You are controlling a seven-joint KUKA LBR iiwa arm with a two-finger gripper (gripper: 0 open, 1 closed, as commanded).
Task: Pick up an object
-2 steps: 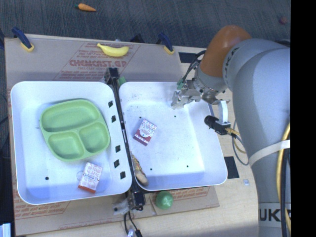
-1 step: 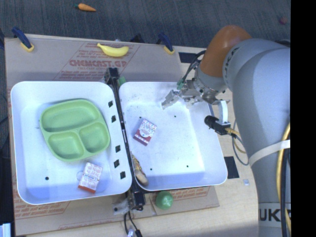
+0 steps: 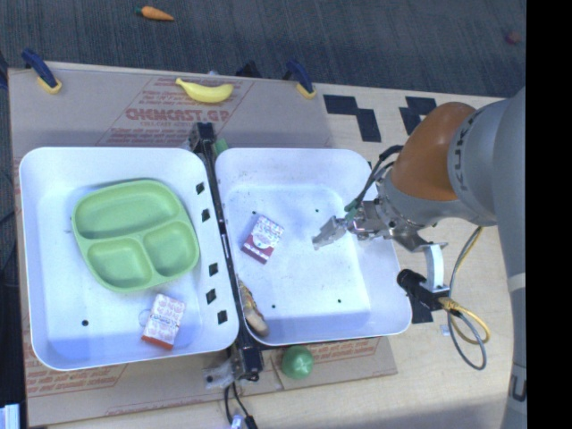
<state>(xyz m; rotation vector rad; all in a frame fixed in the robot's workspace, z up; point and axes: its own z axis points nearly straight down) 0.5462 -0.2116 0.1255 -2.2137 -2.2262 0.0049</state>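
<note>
A small red and white packet [image 3: 263, 239] lies flat in the left part of the right bin [image 3: 295, 324]. My gripper [image 3: 329, 231] hangs over the right half of that bin, a short way to the right of the packet and apart from it. Nothing shows between its tips. A second red and white packet [image 3: 164, 320] lies in the left bin [image 3: 40, 266], just below a green divided plate [image 3: 136, 232]. A small tan object [image 3: 253, 315] rests at the right bin's lower left corner.
A yellow banana [image 3: 206, 89] lies on the cardboard behind the bins. A green ball [image 3: 298, 362] sits on the bench in front of the right bin. Black clips [image 3: 211, 204] run along the divide between the bins. An orange carrot [image 3: 157, 12] lies on the floor beyond.
</note>
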